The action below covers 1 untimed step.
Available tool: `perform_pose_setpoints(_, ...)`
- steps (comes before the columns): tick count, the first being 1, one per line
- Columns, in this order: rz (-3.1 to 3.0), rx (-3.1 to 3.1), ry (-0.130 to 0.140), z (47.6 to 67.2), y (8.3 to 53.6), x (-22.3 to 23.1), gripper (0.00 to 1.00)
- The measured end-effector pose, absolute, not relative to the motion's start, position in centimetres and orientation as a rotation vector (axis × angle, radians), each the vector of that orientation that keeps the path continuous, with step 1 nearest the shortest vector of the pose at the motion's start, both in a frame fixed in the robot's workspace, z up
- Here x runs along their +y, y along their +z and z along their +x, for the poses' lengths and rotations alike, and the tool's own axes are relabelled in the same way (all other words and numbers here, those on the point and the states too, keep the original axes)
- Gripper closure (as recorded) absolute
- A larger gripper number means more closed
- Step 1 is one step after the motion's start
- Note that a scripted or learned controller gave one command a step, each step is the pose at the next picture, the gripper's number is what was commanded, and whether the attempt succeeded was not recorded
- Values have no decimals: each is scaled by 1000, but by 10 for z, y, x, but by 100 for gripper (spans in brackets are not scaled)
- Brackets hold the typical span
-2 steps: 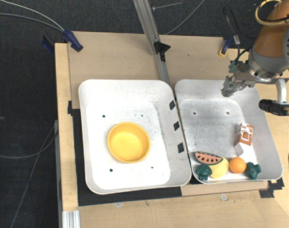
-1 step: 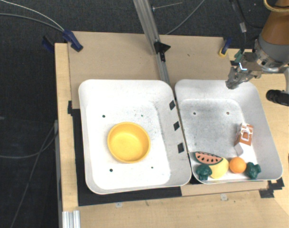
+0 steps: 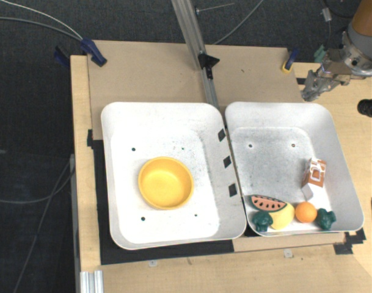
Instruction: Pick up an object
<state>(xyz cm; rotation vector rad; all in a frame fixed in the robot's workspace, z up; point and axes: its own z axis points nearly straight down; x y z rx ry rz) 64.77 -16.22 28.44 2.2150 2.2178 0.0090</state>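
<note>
1. Camera view: the worktop [image 3: 143, 72] is a tan board that bears two shallow white bins side by side, the left bin [image 3: 121, 127] and the right bin [image 3: 332, 139], their inner edges touching along the middle.
2. The end effector [image 3: 312, 92] hangs at the upper right, over the bare board just beyond the far rim of the right bin, with the grey wrist and orange band of the arm [image 3: 361, 23] above it. Nothing lies between its tips; whether it is open or closed I cannot tell at this angle.
3. The left bin holds a yellow bowl [image 3: 165, 182], upright, a little toward the near-left of the bin's floor.
4. The right bin holds the small objects, all gathered at its near and right side, well apart from the end effector.
5. An orange-and-white carton [image 3: 315, 173] stands near the right wall.
6. Along the near edge lie a watermelon slice [image 3: 269, 202], a yellow piece [image 3: 283, 216] just beside it, a dark green piece [image 3: 262, 221] touching the yellow one, an orange ball [image 3: 305, 213] and another dark green piece [image 3: 325, 218] beside the ball.
7. A metal rail [image 3: 192, 35] runs slantwise from the top edge down to the gap between the bins.
8. A blue clamp [image 3: 94, 52] grips the far-left corner of the board.
</note>
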Motion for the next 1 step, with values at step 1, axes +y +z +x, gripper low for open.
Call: perform_pose_setpoints(1, 2225, 2235, -5, 636, 268, -109, 100)
